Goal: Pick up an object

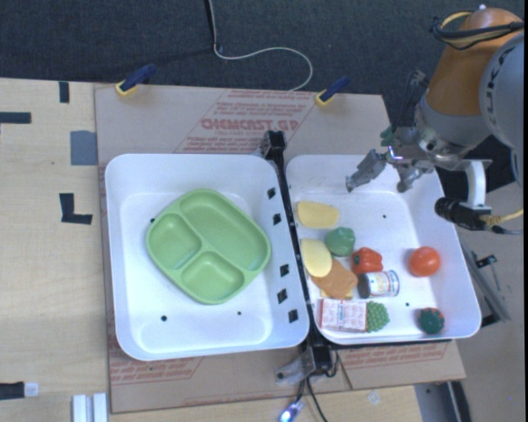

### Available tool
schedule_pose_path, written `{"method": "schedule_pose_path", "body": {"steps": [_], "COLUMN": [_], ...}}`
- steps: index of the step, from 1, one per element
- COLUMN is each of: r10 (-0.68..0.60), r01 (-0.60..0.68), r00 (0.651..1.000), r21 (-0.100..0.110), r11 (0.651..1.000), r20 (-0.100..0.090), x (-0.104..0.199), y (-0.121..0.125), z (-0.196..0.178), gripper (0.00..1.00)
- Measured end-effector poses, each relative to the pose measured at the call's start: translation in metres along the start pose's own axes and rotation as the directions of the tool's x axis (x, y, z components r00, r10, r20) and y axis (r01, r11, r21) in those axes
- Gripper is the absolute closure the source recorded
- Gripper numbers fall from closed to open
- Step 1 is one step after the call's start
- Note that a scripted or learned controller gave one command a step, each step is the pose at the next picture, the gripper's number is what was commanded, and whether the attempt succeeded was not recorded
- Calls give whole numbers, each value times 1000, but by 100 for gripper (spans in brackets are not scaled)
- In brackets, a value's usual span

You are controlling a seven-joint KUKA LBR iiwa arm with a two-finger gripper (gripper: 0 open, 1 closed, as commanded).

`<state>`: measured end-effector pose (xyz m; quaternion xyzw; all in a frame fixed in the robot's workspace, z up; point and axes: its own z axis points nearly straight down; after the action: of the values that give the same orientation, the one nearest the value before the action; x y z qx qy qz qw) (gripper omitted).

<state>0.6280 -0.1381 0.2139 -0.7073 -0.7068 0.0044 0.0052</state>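
Observation:
My gripper (385,176) hangs over the back of the right bin (370,202), its two grey fingers spread apart with nothing between them. Below it in that bin lie a pale yellow piece (318,214), a green round piece (340,241), a yellow and orange piece (321,266), a red pepper (366,259), a red tomato (423,260), a small jar (381,284), a red and white packet (343,315), green grapes (377,316) and a dark green item (431,321). The gripper is apart from all of them.
The left bin (128,236) holds a light green divided plate (208,245). Both bins rest on a cardboard sheet (238,121) held by two clamps at the back. A cable (246,55) loops across the dark floor behind.

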Motion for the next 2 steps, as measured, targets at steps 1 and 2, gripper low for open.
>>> {"method": "schedule_pose_path", "body": {"steps": [1, 2], "r10": [-2, -3], "r01": [2, 4], "r00": [1000, 1000], "r21": [-12, -6], "r11": [1000, 1000], "r20": [2, 1], "x": [0, 5], "y": [3, -4], "z": [-7, 55], "gripper": [0, 0]}}
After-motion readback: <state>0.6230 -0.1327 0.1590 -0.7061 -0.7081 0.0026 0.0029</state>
